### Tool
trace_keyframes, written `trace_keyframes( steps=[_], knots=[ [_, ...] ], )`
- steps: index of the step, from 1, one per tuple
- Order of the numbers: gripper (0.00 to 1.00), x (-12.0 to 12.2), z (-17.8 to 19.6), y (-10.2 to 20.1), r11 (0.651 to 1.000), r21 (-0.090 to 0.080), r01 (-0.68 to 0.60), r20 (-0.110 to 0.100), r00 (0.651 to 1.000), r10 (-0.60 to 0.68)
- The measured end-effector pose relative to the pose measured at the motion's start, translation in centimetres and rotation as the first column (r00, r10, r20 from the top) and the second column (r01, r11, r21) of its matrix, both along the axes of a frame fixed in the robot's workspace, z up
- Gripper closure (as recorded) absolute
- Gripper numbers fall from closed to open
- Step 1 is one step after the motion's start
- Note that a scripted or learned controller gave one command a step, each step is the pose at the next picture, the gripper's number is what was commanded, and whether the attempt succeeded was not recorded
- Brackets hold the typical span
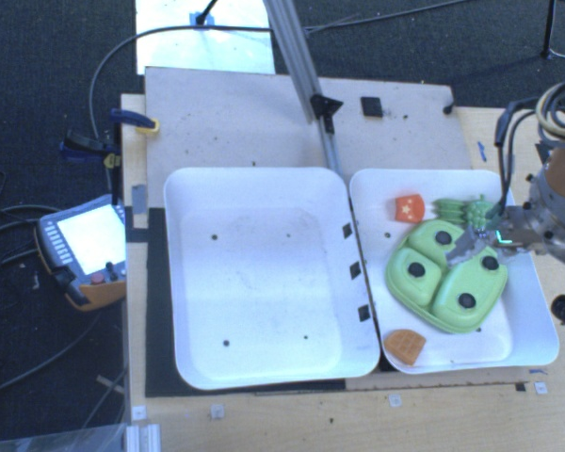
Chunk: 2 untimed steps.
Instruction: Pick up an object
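Observation:
The right bin (pixel 532 339) holds a large green moulded piece (pixel 443 290) with three black dots, lying at the bin's middle. A small orange cube (pixel 410 208) sits at its upper left. A green ridged toy (pixel 461 211) lies along the far wall. An orange wedge (pixel 405 347) rests by the near left corner. My gripper (pixel 471 245) reaches in from the right and hangs low over the green piece's upper right part, close to the ridged toy. Whether it touches the piece is unclear. Nothing is visibly held.
The left bin (pixel 264 271) lies beside the right one, black clips along the shared edge. A slanted metal pole (pixel 297 55) crosses the back board. The grey arm (pixel 560 196) with cables stands at the right edge. A teach pendant (pixel 85 252) lies off the bench at left.

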<state>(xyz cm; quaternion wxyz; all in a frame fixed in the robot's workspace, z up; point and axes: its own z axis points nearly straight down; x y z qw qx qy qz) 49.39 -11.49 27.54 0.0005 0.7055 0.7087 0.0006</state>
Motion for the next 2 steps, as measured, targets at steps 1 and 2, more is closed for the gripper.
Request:
trace_keyframes(
  steps=[1, 2],
  knots=[
    [0.0, 0.0, 0.0, 0.0, 1.0, 0.0, 0.0, 0.001, 1.0, 0.0],
    [0.0, 0.0, -6.2, 0.2, 1.0, 0.001, 0.003, -0.005, 1.0, -0.003]
  ],
)
